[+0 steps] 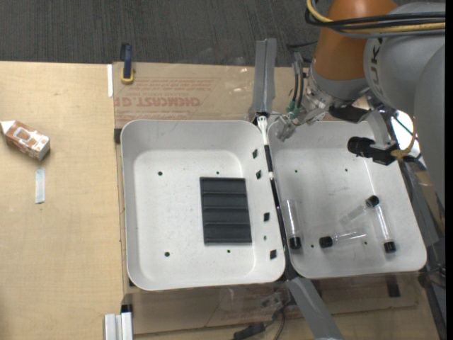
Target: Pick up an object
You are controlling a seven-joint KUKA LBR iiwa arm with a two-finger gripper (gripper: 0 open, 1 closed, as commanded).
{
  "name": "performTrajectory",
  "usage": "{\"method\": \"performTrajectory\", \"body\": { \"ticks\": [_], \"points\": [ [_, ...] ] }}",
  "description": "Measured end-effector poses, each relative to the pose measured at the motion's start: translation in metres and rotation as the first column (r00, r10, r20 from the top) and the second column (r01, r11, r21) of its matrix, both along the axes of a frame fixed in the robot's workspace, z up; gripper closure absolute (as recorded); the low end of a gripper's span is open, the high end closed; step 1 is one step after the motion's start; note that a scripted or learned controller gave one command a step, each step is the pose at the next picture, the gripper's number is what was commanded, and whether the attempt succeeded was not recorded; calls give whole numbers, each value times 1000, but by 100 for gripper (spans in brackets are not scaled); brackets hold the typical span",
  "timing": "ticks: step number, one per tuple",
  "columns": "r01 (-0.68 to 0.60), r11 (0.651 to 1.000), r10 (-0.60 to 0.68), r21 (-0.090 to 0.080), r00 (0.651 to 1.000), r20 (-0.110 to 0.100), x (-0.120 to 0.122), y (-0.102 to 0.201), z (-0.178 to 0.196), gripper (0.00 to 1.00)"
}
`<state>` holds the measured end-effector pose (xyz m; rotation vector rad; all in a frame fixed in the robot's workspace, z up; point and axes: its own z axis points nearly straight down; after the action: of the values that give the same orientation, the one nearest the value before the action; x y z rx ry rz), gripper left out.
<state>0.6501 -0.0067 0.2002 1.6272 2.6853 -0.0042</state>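
While the hand (289,124), grip state unclear, hangs above, the clear tube (291,225) lies lengthwise, black cap nearest

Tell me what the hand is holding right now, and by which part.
Cannot be told. The hand sits at the right bin's top-left corner, too small and cluttered to show anything held. The clear tubes lie apart from it.

A robotics lab: a plywood bench (64,261) bearing two white bins (134,190), cabled grey arm (403,48) overhead.
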Motion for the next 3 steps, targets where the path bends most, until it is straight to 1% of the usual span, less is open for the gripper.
{"method": "performTrajectory", "body": {
  "ticks": [2,3],
  "points": [
    [-4,1000,4,-3,1000,3,1,-1,18,100],
    [-77,997,77,1,997,1,9,48,35,100]
  ]
}}
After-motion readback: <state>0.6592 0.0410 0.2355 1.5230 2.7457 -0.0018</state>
